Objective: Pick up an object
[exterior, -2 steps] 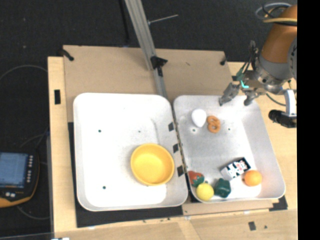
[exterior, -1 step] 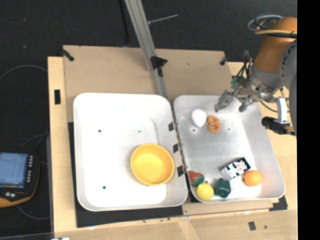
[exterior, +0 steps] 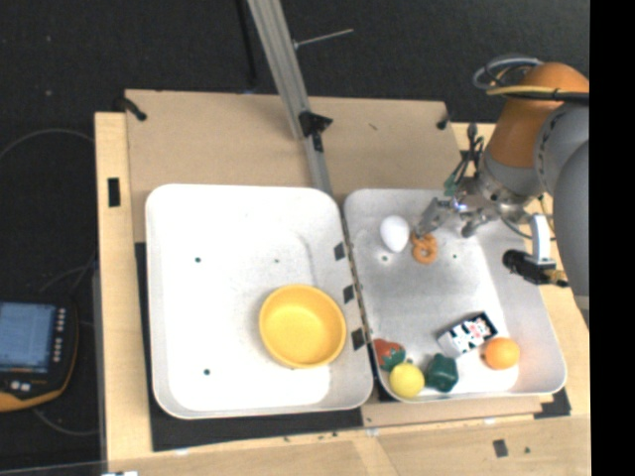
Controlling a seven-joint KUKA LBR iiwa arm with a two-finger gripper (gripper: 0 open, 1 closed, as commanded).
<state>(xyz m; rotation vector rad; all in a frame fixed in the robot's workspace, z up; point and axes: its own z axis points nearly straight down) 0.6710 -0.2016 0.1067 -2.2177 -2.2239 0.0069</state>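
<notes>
My gripper (exterior: 430,232) hangs over the far part of the right bin (exterior: 516,296), reaching in from the right. A small orange-brown ring-shaped object (exterior: 425,250) sits right at its tip; whether it is gripped or just lies beneath is unclear. A white egg (exterior: 395,233) lies just left of it, apart from the gripper.
Along the right bin's near edge lie a red-and-green piece (exterior: 387,350), a yellow lemon (exterior: 406,380), a dark green piece (exterior: 443,372), a black-and-white box (exterior: 466,333) and an orange (exterior: 500,353). A yellow bowl (exterior: 302,325) stands in the left bin (exterior: 198,266).
</notes>
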